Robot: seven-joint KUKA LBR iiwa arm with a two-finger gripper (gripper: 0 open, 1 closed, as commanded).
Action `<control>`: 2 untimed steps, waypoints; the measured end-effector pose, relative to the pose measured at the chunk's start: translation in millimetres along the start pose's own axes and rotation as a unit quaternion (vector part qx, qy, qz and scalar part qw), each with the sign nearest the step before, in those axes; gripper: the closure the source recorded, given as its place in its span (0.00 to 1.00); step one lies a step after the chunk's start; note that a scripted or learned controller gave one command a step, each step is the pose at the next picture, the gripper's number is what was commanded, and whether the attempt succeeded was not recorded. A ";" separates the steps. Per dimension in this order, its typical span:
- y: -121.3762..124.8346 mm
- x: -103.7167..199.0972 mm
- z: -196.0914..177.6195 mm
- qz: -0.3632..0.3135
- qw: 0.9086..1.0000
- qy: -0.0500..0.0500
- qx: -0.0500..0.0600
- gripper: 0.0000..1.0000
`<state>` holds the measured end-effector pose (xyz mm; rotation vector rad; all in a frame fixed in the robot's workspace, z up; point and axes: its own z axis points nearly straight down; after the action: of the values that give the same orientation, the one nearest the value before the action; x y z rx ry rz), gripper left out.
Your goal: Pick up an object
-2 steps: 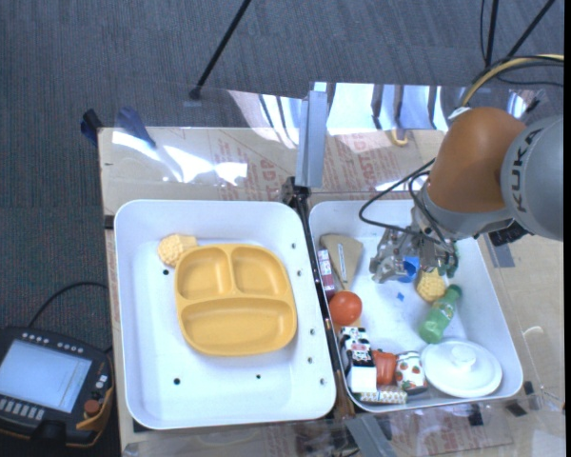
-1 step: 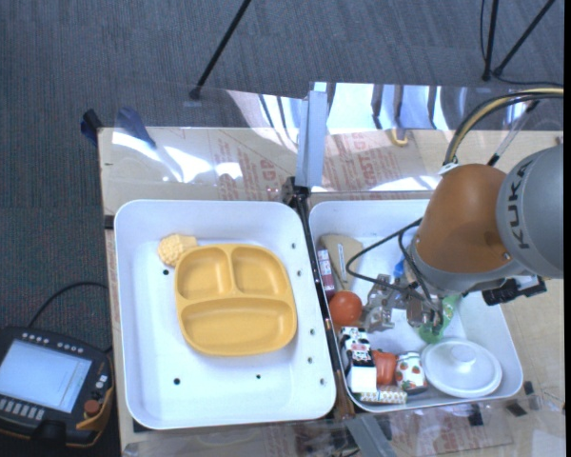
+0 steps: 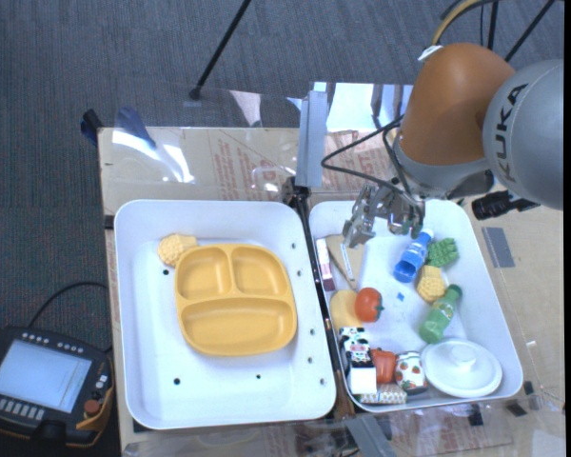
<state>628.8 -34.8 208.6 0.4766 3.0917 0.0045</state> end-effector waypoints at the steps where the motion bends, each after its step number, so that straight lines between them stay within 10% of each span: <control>1: -76.8 -30.1 -0.4 -0.206 0.979 0.005 0.000 1.00; 2: -76.3 -31.5 -11.1 -0.204 0.979 0.002 0.000 1.00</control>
<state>635.7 -117.0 219.7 -0.1656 3.1276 0.0020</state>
